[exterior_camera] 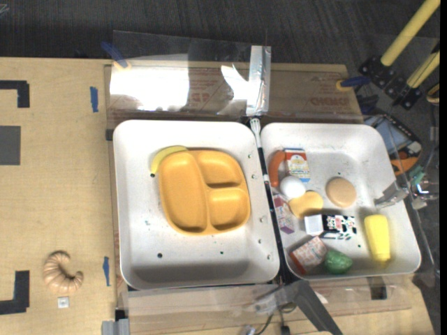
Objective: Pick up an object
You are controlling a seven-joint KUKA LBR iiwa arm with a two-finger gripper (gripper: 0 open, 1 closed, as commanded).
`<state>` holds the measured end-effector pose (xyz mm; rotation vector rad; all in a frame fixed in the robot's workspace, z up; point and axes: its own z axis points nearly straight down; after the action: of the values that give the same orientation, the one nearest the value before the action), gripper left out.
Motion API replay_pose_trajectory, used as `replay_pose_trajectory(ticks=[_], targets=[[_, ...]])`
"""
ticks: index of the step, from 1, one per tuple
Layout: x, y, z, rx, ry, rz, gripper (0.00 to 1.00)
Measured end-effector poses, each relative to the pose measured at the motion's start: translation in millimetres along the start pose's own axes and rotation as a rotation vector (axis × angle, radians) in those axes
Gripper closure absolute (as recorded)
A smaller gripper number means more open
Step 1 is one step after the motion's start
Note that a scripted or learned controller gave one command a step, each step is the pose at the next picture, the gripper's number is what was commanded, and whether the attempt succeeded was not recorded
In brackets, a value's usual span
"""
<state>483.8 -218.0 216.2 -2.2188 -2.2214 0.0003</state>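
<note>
The right bin (pixel 363 142) holds several small items: a red and white carton (pixel 297 165), a white egg (pixel 292 187), a yellow cheese wedge (pixel 306 204), a tan bun (pixel 341 192), a yellow cylinder (pixel 378 237), a cow-patterned box (pixel 340 225), a red packet (pixel 307 251) and a green piece (pixel 338 262). The left bin (pixel 133 187) carries a yellow divided plate (pixel 202 190) lying over a banana (pixel 166 155). My gripper (pixel 406 190) hangs at the right bin's right rim, just above and right of the yellow cylinder, with nothing seen in it.
A tan croissant toy (pixel 63 272) lies on the bench at the lower left, outside the bins. A clear plastic sheet (pixel 188 82) stands behind the left bin. Yellow poles (pixel 418 19) and cables crowd the upper right.
</note>
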Motion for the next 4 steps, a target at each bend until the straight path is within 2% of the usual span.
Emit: replay_pose_trajectory(ticks=[1, 2, 3, 4], targets=[[12.6, 3.2, 100.7, -0.022, -0.001, 0.155, 0.00], [14.3, 15.2, 108.2, -0.044, -0.023, -0.194, 0.00], [24.9, 19.8, 93.3, -0.049, -0.009, -0.208, 1.00], [24.7, 18.8, 94.5, -0.046, -0.008, -0.207, 0.00]])
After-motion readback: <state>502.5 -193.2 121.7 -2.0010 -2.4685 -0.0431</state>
